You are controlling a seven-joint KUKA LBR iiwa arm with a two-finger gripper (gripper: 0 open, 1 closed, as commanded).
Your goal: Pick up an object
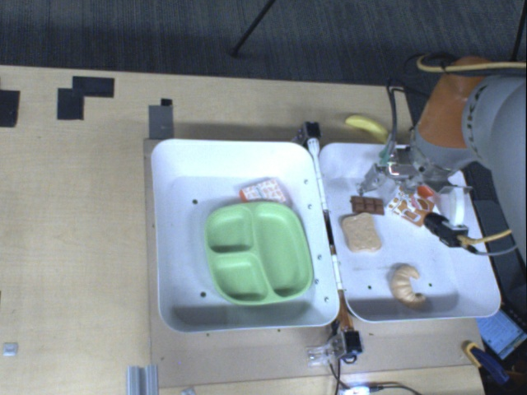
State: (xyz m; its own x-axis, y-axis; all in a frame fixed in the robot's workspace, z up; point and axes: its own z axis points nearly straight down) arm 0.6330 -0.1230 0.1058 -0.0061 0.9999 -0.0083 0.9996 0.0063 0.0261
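My gripper [384, 179] is low over the back of the right bin [461, 299], open, with nothing between its fingers. Just in front of it lies a brown chocolate bar [368, 205], and an orange-and-white snack packet [412, 205] rests to its right. A tan slice of bread [361, 232] sits below the bar, and a croissant [407, 284] lies near the bin's front. The arm covers part of the bin's right side.
The left bin [177, 220] holds a green divided plate [259, 251] with a small red-and-white packet [263, 191] behind it. A banana [366, 125] lies on the bench behind the right bin. A raised ridge [325, 220] separates the two bins.
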